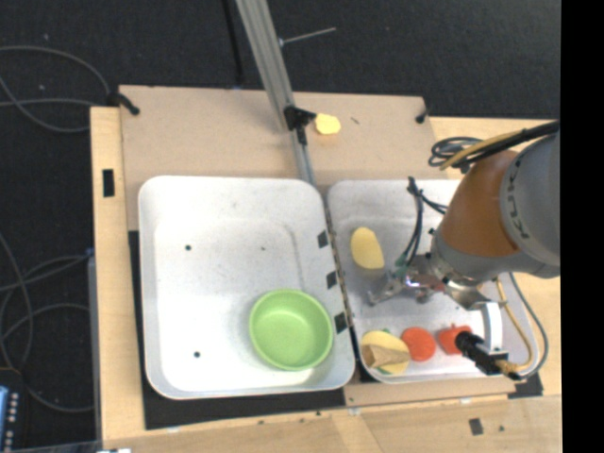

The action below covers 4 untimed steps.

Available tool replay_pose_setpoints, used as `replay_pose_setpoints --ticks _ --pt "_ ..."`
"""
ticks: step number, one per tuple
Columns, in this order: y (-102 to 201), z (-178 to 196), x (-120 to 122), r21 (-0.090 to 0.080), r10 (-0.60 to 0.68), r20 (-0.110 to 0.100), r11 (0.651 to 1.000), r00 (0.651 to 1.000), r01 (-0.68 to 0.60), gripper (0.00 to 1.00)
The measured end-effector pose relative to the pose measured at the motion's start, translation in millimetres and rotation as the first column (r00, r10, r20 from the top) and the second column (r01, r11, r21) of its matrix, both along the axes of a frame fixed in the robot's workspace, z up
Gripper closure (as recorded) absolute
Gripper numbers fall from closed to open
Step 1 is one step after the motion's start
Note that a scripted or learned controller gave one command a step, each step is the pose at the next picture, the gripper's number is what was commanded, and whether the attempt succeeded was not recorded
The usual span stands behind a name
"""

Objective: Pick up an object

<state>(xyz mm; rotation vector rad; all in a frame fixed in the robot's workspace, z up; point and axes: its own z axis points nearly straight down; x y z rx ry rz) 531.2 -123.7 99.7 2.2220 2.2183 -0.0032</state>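
In the right bin (377,196), a yellow oval object (366,247) lies near the left wall. Along the front wall sit a yellow-and-tan piece (385,351), an orange-red ball (419,343) and a small red object (451,337). My gripper (394,287) hangs low in the middle of this bin, just right of and below the yellow oval and above the front row of objects. The grey arm with its orange band (481,217) comes in from the right and covers much of the bin's right side. I see nothing held.
The left bin (217,243) holds a green bowl (291,328) near its front right corner. A slanted metal pole (269,59) rises behind the bins, with a small yellow piece (327,124) on the bench beside it. Cables (458,147) lie at the back right.
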Motion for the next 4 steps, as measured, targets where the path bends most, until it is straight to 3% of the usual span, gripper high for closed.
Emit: replay_pose_setpoints --ticks 1,3,4 --pt "0 12 1 0.003 -0.005 0.005 1.000 1.000 0.005 1.00" --pt "-4 100 1 0.002 0.005 0.007 1.000 1.000 -0.005 1.00" --pt "-5 125 3 0.002 0.006 0.005 1.000 1.000 -0.006 1.00"
